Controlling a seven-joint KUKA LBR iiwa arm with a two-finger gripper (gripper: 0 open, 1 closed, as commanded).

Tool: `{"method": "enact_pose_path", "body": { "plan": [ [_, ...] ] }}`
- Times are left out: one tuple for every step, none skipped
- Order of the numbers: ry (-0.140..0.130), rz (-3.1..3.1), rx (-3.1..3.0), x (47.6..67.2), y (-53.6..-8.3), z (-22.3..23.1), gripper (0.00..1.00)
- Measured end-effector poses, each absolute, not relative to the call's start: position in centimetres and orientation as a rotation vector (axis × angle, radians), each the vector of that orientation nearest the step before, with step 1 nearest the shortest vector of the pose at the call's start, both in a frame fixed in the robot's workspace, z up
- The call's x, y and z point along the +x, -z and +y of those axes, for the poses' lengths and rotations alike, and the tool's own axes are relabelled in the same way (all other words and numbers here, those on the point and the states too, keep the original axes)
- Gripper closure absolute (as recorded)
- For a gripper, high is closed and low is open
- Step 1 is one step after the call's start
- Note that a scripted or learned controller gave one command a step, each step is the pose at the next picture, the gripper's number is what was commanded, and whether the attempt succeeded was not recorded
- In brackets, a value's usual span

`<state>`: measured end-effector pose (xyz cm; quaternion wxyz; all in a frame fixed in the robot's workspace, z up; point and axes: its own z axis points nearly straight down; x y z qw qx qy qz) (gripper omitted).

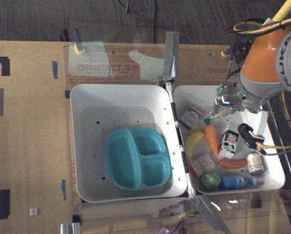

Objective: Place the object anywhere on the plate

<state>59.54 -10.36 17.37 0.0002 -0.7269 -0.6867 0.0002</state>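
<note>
Camera view: "KUKA" partly readable on arm [282,57]; plate [137,158] unlabelled.

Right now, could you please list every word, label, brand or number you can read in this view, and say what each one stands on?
"KUKA", partly cut off at the picture's edge: on the grey arm below its orange band.
Mirrored, faint lettering on the clear sheet taped to the cardboard behind the bins: too blurred to read.
Print on the small black-and-white carton, the pink packet and the blue bottle: too small to read.

"KUKA" — partly cut off — stands on the arm [287,57]; other labels too blurred to read
</note>
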Motion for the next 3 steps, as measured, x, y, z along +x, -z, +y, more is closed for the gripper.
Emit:
{"method": "enact_pose_path", "body": {
  "plan": [
    [-0.001,-2.157,-2.283,59.5,-17.4,-10.4,0.00],
    [-0.002,-2.155,-2.285,59.7,-18.0,-10.4,1.00],
    [-0.003,-2.055,-2.378,64.4,-20.9,-9.3,1.00]
  ]
}}
